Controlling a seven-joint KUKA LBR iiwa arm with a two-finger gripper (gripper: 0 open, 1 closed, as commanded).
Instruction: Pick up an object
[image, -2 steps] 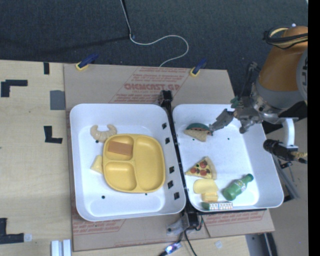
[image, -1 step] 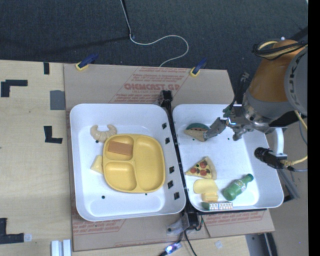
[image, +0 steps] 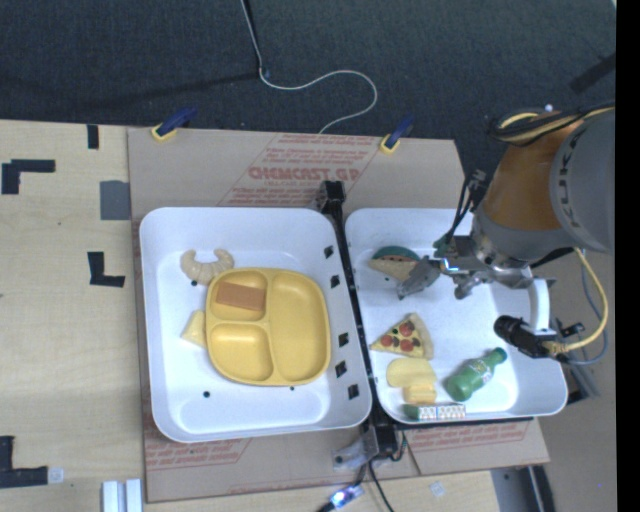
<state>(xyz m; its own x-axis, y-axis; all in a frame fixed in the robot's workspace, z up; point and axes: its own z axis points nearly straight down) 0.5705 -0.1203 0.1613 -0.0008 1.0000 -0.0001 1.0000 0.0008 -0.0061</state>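
Poised low over the upper half of the right bin (image: 530, 400), the end effector (image: 443, 277) hangs with its two grey fingers spread apart, one reaching toward the taco (image: 393, 263) and the other set further right; nothing sits between them, so it holds nothing. Which object the program means to take is not plain, but the taco, near the bin's left wall, lies nearest, with the left finger's tip just beside its lower edge. It looks like a small moulded toy, light and fairly stiff, with a rounded back that may slide out of a pinch; a grip across its narrow thickness, over the middle of the curved shell, seems safest. Lower in the same bin lie a pizza slice (image: 405, 338), flat and thin and so hard to get fingers under, a yellow chunk (image: 412, 378) whose make I cannot tell at this size, and a green bottle (image: 474, 374) on its side, smooth and round, likely to roll unless pinched across its body. The left bin (image: 165, 240) holds a yellow tray (image: 290, 335) with a brown slab (image: 240, 294), and a croissant (image: 203, 263) beside it, well apart from the arm.
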